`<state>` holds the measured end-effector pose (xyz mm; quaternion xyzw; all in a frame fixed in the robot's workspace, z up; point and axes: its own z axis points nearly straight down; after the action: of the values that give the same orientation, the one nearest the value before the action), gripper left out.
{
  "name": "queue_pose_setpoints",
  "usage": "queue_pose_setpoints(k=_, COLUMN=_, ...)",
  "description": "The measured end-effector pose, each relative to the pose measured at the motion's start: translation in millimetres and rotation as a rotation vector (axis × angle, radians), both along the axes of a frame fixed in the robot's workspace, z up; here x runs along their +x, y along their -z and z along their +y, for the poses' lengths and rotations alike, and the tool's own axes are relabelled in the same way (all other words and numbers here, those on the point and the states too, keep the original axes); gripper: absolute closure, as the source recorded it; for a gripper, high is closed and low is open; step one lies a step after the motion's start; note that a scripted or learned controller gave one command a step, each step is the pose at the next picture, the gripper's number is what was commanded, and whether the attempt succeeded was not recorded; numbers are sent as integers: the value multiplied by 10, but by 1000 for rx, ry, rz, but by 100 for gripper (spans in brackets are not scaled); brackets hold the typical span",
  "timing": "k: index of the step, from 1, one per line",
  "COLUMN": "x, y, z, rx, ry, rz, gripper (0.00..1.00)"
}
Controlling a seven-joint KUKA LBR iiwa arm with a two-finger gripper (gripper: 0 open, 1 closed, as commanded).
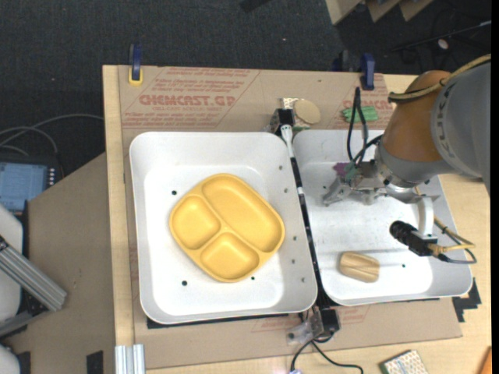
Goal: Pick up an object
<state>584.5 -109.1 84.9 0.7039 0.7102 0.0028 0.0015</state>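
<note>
I see the gripper (pixel 352 187) low in the right bin (pixel 390 287), grip unreadable; wooden block (pixel 359 266) not yet lifted.

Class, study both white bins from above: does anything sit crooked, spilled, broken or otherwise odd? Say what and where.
Nothing looks spilled or broken. The yellow three-compartment plastic plate lies turned at an angle to the sides of the left white bin. In the right white bin, a small tan wooden block lies near the front edge.
</note>
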Motion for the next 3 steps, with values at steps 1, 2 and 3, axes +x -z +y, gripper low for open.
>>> queue_pose_setpoints(k=1, x=422, y=-1, z=17, rx=-3, ry=7, rz=0, gripper=0)
queue_pose_setpoints(k=2, x=843, y=-4, z=-1, rx=-4, ry=7, rz=-1, gripper=0)
queue_pose_setpoints(k=3, x=836, y=-117, z=-6, rx=-6, ry=7, rz=-2, gripper=100)
